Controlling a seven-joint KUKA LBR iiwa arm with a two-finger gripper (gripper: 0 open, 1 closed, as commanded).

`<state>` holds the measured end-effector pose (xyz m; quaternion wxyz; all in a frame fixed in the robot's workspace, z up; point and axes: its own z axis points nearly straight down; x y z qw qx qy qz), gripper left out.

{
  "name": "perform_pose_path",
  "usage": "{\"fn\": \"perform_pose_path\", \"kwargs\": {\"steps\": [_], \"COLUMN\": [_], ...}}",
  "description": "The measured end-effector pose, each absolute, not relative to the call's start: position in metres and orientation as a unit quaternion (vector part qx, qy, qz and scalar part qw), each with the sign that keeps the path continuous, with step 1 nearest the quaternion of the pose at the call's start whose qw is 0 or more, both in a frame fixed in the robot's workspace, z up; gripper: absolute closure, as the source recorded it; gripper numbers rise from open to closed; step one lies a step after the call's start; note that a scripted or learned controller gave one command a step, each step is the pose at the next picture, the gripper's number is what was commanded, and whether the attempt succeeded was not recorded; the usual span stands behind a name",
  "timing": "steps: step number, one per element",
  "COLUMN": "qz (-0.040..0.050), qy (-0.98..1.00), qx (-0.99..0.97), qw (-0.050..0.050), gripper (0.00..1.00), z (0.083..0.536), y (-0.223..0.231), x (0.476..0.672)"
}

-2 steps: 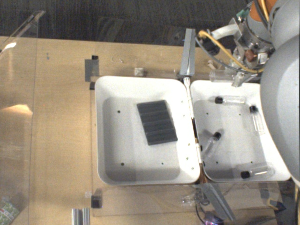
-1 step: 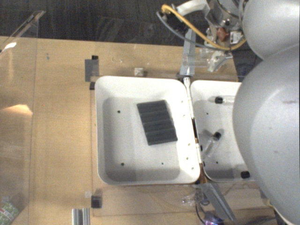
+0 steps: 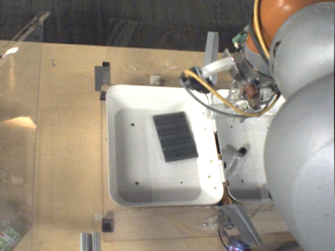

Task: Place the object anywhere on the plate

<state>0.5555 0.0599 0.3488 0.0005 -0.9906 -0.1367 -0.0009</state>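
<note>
In the left bin (image 3: pixel 118 156) a dark ribbed plate (image 3: pixel 175 136) lies flat and tilted; in the right bin (image 3: pixel 246 192), near the dividing wall, rests a small clear object (image 3: pixel 236 160); the grey arm (image 3: pixel 301 140) overhangs it above a wooden bench (image 3: pixel 57 140); whether the claw is released or clenched I cannot tell.

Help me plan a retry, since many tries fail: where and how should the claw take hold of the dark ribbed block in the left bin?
Probably from straight above, closing across the two long edges of the dark ribbed block. It lies flat in the left bin, tilted slightly, with open floor all round, so the narrower span looks easiest to close on. Turn the claw to match that tilt.
</note>
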Motion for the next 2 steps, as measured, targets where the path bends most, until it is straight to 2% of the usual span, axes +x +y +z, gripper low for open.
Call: {"fn": "perform_pose_path", "kwargs": {"steps": [1,2], "qz": [0.0012,-0.0007], "qy": [-0.136,-0.119], "qx": [-0.991,-0.993], "qw": [0.000,0.001], "gripper": [1.00,1.00], "z": [0.261,0.239], "y": [0.099,0.184], "x": [0.638,0.653]}}
